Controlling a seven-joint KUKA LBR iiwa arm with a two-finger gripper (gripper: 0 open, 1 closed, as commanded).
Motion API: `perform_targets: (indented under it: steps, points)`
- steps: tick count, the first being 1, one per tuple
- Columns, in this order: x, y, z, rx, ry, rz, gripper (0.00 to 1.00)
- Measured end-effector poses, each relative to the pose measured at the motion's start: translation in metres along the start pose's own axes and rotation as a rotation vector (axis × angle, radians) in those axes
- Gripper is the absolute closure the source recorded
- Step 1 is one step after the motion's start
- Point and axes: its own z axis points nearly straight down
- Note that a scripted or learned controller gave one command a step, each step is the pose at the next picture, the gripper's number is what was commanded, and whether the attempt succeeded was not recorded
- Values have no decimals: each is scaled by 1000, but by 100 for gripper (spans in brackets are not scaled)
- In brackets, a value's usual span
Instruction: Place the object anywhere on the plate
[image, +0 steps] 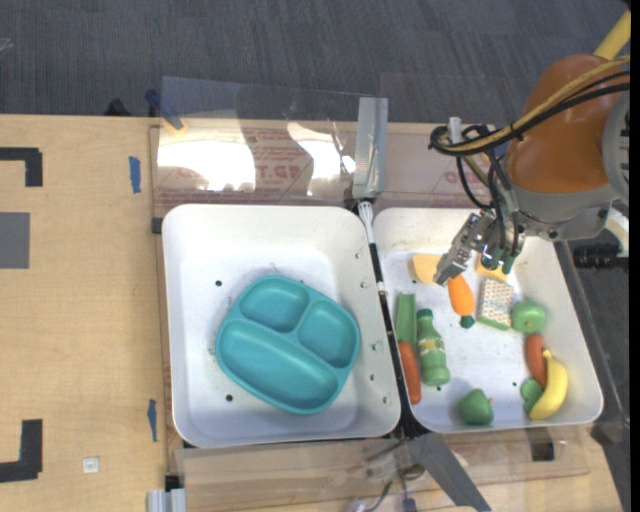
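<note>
The teal three-compartment plate (290, 343) lies in the left bin (190, 250) with nothing on it. My gripper (476, 268) hangs over the back of the right bin (580, 400), open, with nothing seen between its fingers. An orange carrot (460, 297) lies just below the left fingertip. A yellow wedge (425, 268) sits to the gripper's left and a white gridded block (495, 301) to its lower right. The gripper is well apart from the plate, across the bins' shared wall.
The right bin also holds a green bottle (432, 348), a green stick (404, 315), a red-orange carrot (410, 372), a green pepper (476, 406), a green apple (528, 318), a red piece (537, 353) and a banana (550, 388). The divider (378, 300) separates the bins.
</note>
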Motion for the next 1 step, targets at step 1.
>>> perform_targets:
  steps: [1]
  points:
    - [31,51,41,-1,4,-144,100]
